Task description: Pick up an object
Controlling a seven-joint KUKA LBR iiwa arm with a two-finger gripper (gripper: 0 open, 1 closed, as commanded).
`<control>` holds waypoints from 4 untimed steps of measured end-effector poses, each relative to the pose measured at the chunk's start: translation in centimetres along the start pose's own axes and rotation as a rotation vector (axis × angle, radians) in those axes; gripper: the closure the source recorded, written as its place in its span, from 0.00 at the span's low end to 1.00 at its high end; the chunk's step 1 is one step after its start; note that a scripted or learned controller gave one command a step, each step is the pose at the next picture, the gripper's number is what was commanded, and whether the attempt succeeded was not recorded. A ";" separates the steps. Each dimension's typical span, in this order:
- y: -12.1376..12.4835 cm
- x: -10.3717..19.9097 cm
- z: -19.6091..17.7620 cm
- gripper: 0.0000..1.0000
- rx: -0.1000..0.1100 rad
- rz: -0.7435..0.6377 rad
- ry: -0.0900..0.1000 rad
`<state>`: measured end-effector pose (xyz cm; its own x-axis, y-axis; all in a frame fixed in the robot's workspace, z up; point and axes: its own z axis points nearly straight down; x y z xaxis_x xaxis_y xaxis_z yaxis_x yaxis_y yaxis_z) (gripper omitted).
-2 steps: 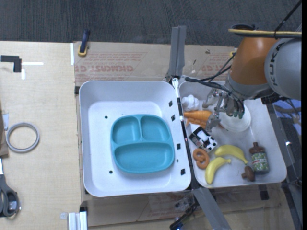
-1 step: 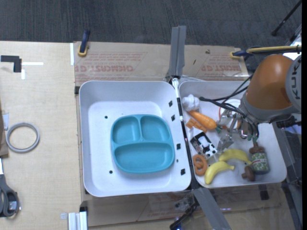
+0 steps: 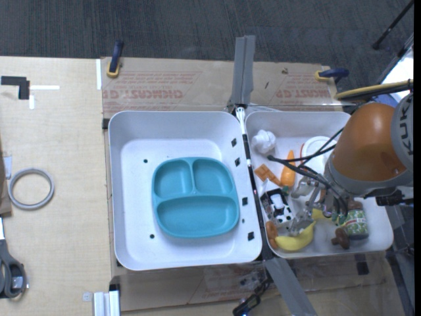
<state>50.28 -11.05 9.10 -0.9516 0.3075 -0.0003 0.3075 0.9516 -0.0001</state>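
**Crowded bin, uncertain grasp**

Hovers low in the right bin [image 3: 368,245], end effector [image 3: 304,210] just above the yellow banana [image 3: 293,242] near the front wall. Cannot tell how wide open, nor whether anything is held: cables and clutter mask it. Could clip the black-and-white toy [image 3: 279,206] just beside, nudge the banana against the wall, or close on nothing. Blue divided plate [image 3: 195,197] in the left bin lies well apart.

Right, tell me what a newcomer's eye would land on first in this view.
First the teal divided plate, lying alone in the left bin. Next the arm's orange band, looming over the right bin, where the gripper hangs low among a clutter of small things, just above a yellow banana. A grey tape ring lies on the bench at far left.
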 end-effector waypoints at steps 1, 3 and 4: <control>3.2 -5.5 0.0 0.00 0.001 0.384 0.000; -5.6 -6.2 -0.9 0.00 0.001 0.434 0.000; 0.5 -8.4 0.0 0.00 0.001 0.596 0.000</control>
<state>58.39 -13.14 9.06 -0.6153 0.7883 -0.0004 0.7883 0.6153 -0.0009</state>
